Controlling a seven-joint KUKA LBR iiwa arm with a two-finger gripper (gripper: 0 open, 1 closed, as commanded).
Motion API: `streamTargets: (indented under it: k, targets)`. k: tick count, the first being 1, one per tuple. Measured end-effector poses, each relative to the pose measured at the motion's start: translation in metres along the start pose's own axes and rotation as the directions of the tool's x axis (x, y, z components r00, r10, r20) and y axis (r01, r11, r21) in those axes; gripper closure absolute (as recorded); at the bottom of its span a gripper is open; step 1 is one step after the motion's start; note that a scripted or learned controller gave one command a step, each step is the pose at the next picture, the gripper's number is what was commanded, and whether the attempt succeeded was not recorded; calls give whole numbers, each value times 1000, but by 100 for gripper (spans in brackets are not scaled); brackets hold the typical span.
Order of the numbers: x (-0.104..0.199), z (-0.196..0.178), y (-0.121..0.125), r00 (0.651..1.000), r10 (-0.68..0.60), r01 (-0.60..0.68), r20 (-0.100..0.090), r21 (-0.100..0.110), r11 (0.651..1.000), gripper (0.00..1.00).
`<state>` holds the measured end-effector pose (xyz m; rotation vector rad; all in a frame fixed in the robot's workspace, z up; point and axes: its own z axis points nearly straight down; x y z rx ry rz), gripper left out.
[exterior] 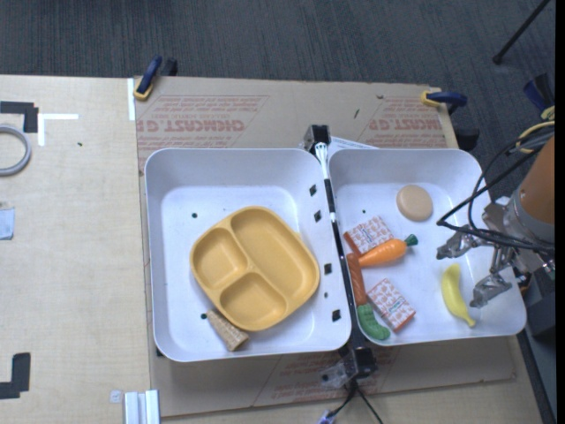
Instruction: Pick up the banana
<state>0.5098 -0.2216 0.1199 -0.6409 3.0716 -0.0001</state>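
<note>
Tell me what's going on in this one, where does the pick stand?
The arm reaches in from the right, and its gripper is low over the right bin with fingers spread, right beside the banana. The banana lies flat on the bin floor, not yet between the fingers. A carrot, a round biscuit and two small cartons share that bin. A yellow divided plate sits in the left bin.

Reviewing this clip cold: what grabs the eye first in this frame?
The big yellow divided plate in the left bin stands out first. Next, the gripper reaching in over the right bin, its fingers spread just right of the banana near that bin's front right corner. A carrot lies mid-bin.
</note>
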Motion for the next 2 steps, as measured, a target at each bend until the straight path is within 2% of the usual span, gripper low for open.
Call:
streamTargets:
  k: [1, 2]
  targets:
    - [3, 27, 47, 991, -136, 136, -2, -2, 991, 0]
    - [1, 17, 46, 991, -133, 133, 3, 1, 991, 100]
